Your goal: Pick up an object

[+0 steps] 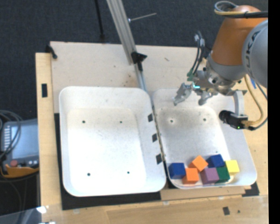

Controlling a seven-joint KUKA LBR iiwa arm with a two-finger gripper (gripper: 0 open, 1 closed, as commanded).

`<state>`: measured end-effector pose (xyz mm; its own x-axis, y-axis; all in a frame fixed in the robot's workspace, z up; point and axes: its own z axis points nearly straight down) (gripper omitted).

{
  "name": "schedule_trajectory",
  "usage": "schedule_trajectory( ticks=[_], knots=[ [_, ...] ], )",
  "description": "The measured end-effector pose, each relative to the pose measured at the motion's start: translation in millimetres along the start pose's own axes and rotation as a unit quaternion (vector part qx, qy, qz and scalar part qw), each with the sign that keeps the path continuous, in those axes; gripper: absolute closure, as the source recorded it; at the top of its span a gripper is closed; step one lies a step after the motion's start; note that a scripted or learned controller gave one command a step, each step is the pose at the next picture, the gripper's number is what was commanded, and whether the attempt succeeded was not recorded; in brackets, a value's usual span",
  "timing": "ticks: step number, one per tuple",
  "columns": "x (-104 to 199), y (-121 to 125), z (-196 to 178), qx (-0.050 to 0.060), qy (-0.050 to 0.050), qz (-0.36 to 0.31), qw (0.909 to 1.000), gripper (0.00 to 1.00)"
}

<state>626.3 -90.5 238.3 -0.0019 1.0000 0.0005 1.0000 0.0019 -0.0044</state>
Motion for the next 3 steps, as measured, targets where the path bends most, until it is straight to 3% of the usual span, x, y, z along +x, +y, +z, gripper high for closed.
schedule_trajectory(
  ticks=[1, 3],
  knots=[
    [0, 1, -3, -0.003, 0.0, 0.0, 1.0, 0.0],
    [-6, -14, 99, 0.0, -0.001, 0.002, 1.0, 0.0]
  ],
)
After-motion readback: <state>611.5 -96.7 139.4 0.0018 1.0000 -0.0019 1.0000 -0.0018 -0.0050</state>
